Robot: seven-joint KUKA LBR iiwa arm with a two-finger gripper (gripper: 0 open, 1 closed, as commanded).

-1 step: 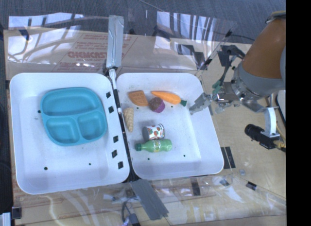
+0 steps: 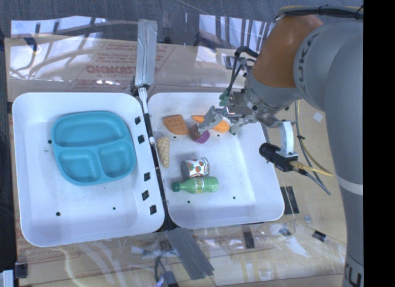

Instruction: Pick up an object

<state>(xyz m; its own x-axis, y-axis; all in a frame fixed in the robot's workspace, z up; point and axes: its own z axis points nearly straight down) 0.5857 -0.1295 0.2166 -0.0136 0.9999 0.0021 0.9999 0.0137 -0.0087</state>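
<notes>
White plastic formed both shallow bins on the desk (image 2: 92, 258). We saw the left bin (image 2: 31, 174) carrying a blue divided tray (image 2: 92, 147) with three compartments, lying flat near the bin's middle. We saw the right bin (image 2: 259, 187) carrying the small objects, all gathered in its left and upper parts.

A tan waffle-like piece (image 2: 175, 124) lay near the upper left of the right bin, and a pale cone-shaped piece (image 2: 163, 150) lay just below it along the bin's left wall. A small printed can (image 2: 195, 168) lay on its side near the middle, with a green bottle (image 2: 196, 185) lying on its side just beside and below it. A dark purple object (image 2: 200, 135) sat close under the hand, and orange pieces (image 2: 220, 126) lay beside it, toward the upper wall.

We saw the grey arm (image 2: 333, 63), with its orange band (image 2: 281, 54), reaching in from the right over the upper part of the right bin. The hand (image 2: 216, 117) hung low above the purple and orange objects. We could not tell how far its parts were spread, nor whether it touched any object; nothing was visibly gripped.

Brown cardboard (image 2: 92, 63) lay behind the bins, and a grey strip (image 2: 145, 51) stood upright at the seam between them.
</notes>
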